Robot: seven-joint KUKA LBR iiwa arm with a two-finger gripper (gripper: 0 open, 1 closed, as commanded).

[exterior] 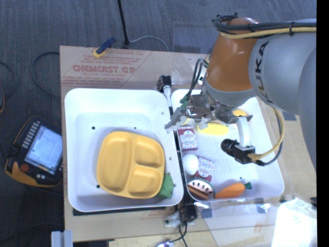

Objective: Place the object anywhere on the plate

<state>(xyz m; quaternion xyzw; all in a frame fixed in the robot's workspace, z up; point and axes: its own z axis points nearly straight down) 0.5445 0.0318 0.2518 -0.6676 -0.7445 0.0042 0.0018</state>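
The gripper (198, 115) is hovering over the right bin (267, 153), picking pending; its state is unclear; the plate (131, 163) is awaiting an object.

Yellow compartment plate (131, 163) in left bin (82, 112); green item (167, 185) at plate's near right edge; gripper (198, 118) above right bin (270, 174); white egg (190, 163), carrot (230, 190), small cartons (188, 139) beneath.
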